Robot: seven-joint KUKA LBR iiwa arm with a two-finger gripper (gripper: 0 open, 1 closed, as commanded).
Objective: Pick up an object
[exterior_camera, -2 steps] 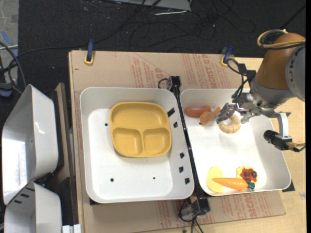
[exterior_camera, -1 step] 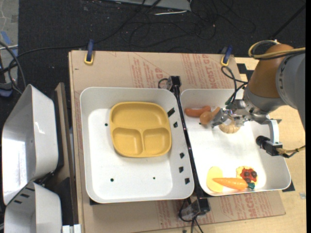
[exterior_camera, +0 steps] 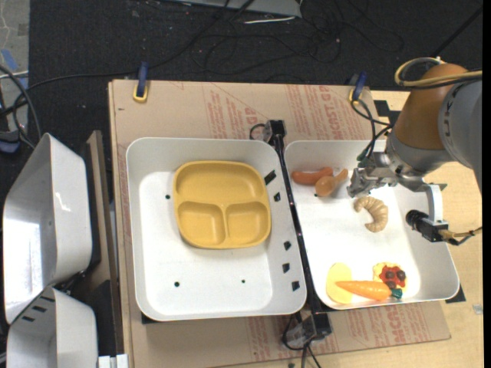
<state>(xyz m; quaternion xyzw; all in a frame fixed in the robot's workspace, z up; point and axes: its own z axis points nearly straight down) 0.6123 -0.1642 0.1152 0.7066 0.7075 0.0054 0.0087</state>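
The croissant, a curled, tan, ridged pastry shape, lay in the right bin, just below the gripper; whether the pincer was released or clenched could not be told. Left of the croissant sat a smooth reddish sausage touching a rounded orange piece. Below it lay a glossy carrot across a yellow disc, beside a small red and yellow toy. Further left, the left bin held a matte yellow divided plate.
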